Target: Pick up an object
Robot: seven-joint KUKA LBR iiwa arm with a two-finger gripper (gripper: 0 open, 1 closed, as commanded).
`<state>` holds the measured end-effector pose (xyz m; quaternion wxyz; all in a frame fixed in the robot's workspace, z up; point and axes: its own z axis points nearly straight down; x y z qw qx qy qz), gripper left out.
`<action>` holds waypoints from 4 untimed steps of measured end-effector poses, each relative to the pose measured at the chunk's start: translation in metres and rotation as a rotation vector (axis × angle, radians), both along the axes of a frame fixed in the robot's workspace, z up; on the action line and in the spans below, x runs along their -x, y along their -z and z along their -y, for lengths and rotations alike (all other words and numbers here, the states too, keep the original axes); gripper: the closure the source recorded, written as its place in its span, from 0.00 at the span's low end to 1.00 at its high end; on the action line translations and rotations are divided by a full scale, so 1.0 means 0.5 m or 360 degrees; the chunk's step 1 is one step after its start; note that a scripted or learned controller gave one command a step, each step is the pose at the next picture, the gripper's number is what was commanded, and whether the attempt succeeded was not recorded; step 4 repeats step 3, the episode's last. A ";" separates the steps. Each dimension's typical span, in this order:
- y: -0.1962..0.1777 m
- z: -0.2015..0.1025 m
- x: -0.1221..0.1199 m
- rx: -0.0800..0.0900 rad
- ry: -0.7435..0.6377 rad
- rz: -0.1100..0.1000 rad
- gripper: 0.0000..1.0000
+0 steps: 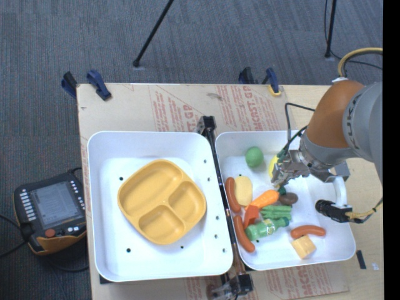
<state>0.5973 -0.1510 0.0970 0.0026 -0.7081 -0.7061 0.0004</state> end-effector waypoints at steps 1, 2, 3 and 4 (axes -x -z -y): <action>-0.302 -0.007 -0.002 0.0006 -0.0008 0.0012 1.00; -0.287 -0.185 0.088 0.0002 -0.0008 0.0003 1.00; -0.576 -0.232 0.167 0.0006 -0.0008 0.0013 1.00; -0.576 -0.232 0.167 0.0006 -0.0008 0.0013 1.00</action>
